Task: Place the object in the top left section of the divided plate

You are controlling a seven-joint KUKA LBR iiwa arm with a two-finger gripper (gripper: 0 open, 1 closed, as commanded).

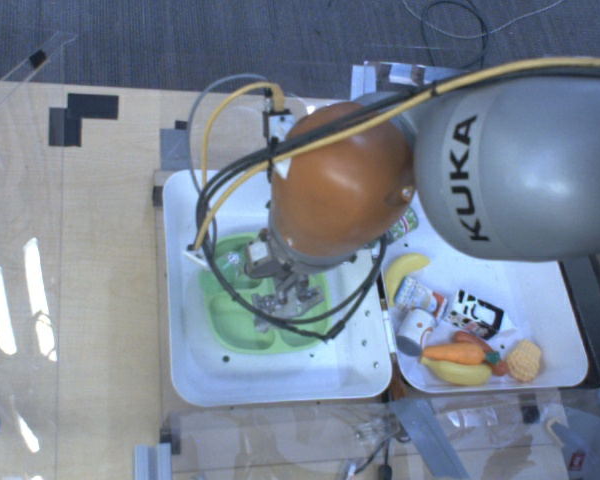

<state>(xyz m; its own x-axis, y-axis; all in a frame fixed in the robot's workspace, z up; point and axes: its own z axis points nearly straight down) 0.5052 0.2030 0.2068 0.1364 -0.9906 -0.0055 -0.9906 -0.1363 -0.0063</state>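
Note:
A green divided plate (232, 323) lies in the left white bin (185, 368), with much of it covered by the arm. My gripper (280, 303) hangs low over the plate's middle and right part, beneath the big orange wrist band (340, 183). Its grey metal parts and black cables crowd together, and whatever may sit between them is hidden. No loose object shows on the uncovered green sections at the plate's left and front.
The right bin (570, 368) holds a yellow banana (408, 266), a small white carton (417, 293), a black-and-white pack (477, 311), a carrot (456, 352), another yellow fruit (460, 373) and a corn piece (524, 360). Cables loop around the wrist.

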